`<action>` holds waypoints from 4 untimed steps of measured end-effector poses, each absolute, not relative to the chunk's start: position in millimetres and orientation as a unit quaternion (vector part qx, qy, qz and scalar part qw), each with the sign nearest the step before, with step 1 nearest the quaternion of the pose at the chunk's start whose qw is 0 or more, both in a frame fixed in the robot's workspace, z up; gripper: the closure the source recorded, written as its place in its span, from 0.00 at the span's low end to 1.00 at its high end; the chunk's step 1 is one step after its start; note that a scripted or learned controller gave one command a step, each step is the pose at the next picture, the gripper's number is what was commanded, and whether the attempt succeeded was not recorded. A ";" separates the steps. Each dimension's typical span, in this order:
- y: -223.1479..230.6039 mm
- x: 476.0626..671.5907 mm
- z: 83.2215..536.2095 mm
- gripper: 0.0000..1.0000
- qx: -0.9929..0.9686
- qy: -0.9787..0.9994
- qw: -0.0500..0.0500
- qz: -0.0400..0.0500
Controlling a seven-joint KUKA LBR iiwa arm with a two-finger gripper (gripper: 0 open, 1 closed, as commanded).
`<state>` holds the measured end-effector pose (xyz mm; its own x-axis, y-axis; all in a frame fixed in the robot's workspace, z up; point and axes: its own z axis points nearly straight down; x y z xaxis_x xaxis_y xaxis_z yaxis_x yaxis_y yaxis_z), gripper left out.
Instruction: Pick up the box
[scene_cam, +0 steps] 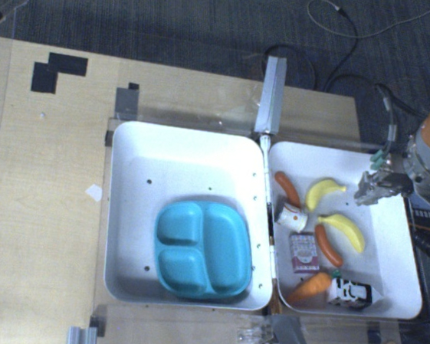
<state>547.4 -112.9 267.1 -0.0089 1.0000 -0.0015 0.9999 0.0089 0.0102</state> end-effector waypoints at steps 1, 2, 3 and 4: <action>-121.3 555.2 174.7 1.00 0.783 0.622 0.000 0.001; -86.7 508.0 272.3 1.00 0.874 0.486 0.001 0.002; -85.6 534.0 266.7 1.00 0.899 0.437 0.001 0.001; -86.8 560.0 291.8 1.00 0.924 0.383 0.001 0.001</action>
